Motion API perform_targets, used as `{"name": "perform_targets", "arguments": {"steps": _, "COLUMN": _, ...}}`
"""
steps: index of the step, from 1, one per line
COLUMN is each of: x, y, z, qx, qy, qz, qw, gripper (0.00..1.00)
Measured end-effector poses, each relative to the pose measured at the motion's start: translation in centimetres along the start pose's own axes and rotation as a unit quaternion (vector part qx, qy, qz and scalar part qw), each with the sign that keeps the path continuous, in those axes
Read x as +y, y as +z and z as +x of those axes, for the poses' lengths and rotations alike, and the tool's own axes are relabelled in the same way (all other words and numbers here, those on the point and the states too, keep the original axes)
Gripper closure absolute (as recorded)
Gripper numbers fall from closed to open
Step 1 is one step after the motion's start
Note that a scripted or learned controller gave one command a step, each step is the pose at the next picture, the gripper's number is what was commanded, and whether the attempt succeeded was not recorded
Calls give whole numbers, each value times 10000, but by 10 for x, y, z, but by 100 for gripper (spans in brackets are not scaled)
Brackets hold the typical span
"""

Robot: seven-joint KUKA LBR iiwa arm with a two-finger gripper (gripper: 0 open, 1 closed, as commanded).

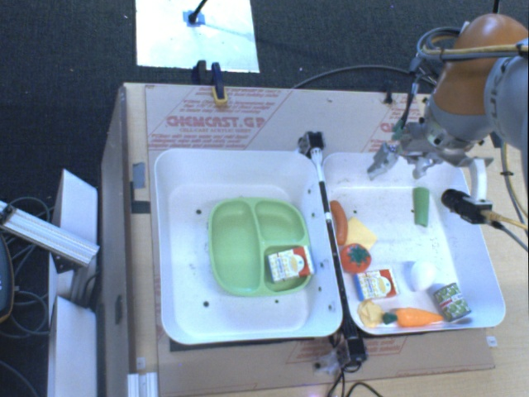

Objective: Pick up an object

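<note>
A: Camera view looks down on two white bins on the surface. Where is the pincer (405, 157)?

B: It hangs over the far edge of the right bin (488, 292). Its two fingers are spread wide, and nothing is between them.

A: What could it pick up?

B: Lots of toy food lies in the right bin. The green stick (421, 206) is nearest, just on the near side of the pincer. It lies alone, with bare bin floor around it.

A: What else is there?

B: A red sausage (338, 221) lies by the left wall of that bin. Beside it sit a yellow wedge (359, 232) and a tomato (356, 257). Nearer to us are a little box (376, 284), a white egg (421, 274), a small can (451, 301) and a carrot (413, 317).

A: And the left bin (178, 246)?

B: It holds a green tray (235, 251) with another little box (288, 265) in it.

A: How would the green stick feel?

B: I think it is light and hard, like plastic. It looks smooth, so it may slip or roll.

A: Where should the pincer grab it?

B: In the middle, across its thin sides. The fingers should come straight down on both long sides and then squeeze.

A: What could go wrong?

B: If a finger lands on top, the stick may skid away.
</note>
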State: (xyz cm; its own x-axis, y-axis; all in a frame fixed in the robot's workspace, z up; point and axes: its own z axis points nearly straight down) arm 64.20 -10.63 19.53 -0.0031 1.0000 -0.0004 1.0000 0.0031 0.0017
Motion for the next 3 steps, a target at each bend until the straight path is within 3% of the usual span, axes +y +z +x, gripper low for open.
{"name": "perform_targets", "arguments": {"steps": 1, "x": -29, "y": 111, "z": -12, "qx": -1, "qy": 8, "qz": 1, "qw": 10000, "gripper": 0}}
{"name": "perform_targets", "arguments": {"steps": 2, "x": -28, "y": 100, "z": -12, "qx": -3, "qy": 5, "qz": -14, "qw": 10000, "gripper": 100}}
{"name": "perform_targets", "arguments": {"steps": 3, "x": -28, "y": 100, "z": -12, "qx": -2, "qy": 4, "qz": -13, "qw": 10000, "gripper": 0}}
